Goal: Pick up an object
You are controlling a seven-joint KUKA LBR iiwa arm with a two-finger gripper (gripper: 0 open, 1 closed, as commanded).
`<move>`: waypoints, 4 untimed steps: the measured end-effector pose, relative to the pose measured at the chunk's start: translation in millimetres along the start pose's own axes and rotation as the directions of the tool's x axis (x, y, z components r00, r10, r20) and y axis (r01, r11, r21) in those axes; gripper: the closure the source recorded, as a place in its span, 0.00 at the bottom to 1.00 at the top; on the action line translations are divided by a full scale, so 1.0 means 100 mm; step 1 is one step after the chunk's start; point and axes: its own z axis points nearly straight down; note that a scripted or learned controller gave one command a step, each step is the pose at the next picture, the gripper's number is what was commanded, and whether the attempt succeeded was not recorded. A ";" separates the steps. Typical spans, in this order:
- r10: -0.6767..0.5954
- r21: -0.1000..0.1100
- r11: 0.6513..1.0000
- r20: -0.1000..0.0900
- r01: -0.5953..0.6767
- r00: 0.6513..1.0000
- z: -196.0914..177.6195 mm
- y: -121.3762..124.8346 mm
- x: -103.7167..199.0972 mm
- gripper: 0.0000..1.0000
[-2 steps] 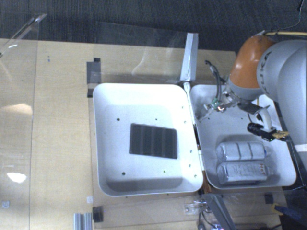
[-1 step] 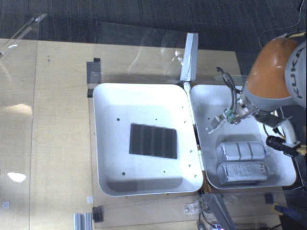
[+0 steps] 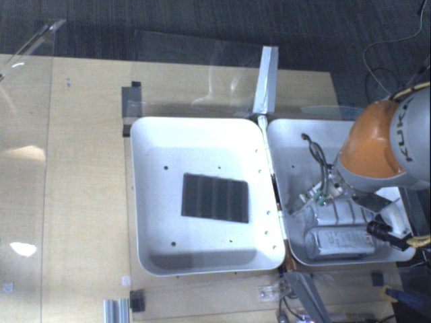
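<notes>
Dark ridged pad point(image 3: 215, 197): a flat rectangle, almost black, with long grooves across its top; it lies flat on the floor of the left bin, a little toward the near side
Left bin point(image 3: 145, 180): white and shallow, with rounded corners; it holds the pad, and some small dark dots show on its floor
Right bin point(image 3: 286, 147): white, and it touches the left bin along one shared wall; the end of the arm is inside it
Gripper point(image 3: 337, 242): a grey metal body low in the near part of the right bin, lying almost along the near wall; I cannot tell if it is open or closed, and I see nothing held in it
Pad seen from the gripper: to the camera's left of it, across the shared wall, well apart and not touching
Arm point(image 3: 370, 147): its orange band is above the gripper, on the far right side of it, and covers part of the right bin
Cables point(image 3: 316, 157): thin and dark, they hang just beyond the gripper, near the wrist
Metal strip point(image 3: 267, 79): grey, far behind the gripper, at the far end of the shared wall
Table point(image 3: 67, 180): light wood, under both bins
</notes>
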 end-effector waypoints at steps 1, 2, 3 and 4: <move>-0.001 -0.008 1.000 0.003 0.001 1.000 -0.12 0.03 0.00 1.00; -0.001 -0.007 1.000 0.002 0.001 1.000 -0.12 0.03 0.00 0.00; 0.081 0.000 0.997 -0.001 -0.081 0.997 0.01 0.35 -0.15 0.00; 0.280 0.001 0.960 0.000 -0.280 0.960 0.02 0.78 -0.45 0.00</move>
